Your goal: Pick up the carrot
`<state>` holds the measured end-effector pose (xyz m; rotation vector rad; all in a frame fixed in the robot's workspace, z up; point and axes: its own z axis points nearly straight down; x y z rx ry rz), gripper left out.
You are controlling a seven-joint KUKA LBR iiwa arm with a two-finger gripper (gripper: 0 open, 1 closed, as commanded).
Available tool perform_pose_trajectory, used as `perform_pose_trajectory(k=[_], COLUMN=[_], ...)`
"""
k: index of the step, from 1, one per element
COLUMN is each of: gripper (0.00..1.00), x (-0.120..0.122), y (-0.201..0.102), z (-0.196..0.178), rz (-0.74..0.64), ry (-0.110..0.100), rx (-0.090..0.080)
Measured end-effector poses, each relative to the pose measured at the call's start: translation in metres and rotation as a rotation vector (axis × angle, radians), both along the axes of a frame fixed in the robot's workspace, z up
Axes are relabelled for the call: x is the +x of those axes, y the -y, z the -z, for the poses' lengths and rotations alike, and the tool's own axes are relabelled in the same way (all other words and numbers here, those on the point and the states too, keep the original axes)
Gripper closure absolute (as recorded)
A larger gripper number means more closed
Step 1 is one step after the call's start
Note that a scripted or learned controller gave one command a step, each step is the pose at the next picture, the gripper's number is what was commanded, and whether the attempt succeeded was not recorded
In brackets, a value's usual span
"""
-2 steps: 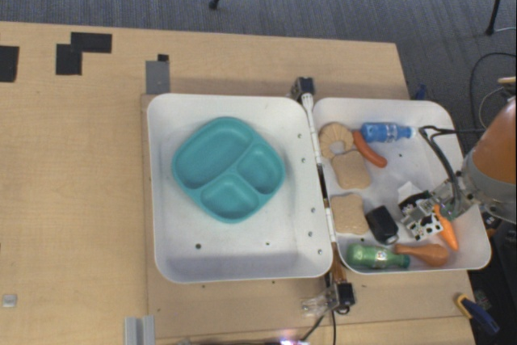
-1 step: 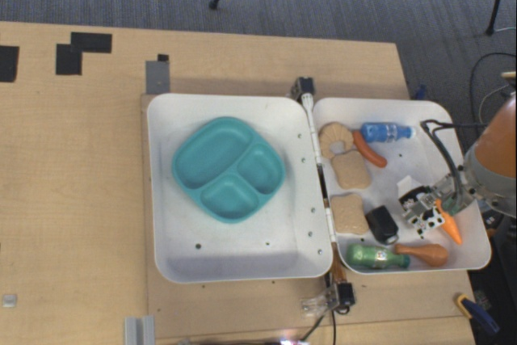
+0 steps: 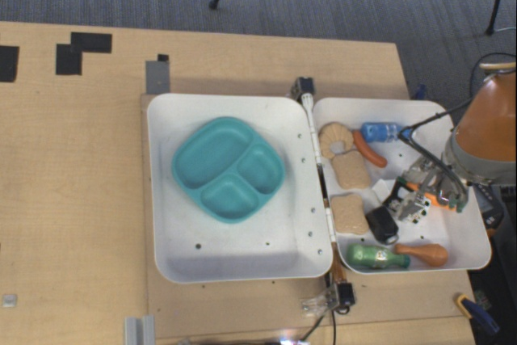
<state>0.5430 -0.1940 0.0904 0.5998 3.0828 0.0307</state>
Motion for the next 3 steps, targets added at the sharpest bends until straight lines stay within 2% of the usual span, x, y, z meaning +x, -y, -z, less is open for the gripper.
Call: perform_pose_trajectory(k=[1,2,3], gripper=[1.00,1.00,0.00], x=[-0.016,0.034,0.034], y=[0.011,-0.079,-0.075], z=[-0.052,-0.039,-0.039], rz=[0.383,0.209,0.215], ry=[0.005,0.004,0.005], rx=[-0.017,-0.015,-0.018])
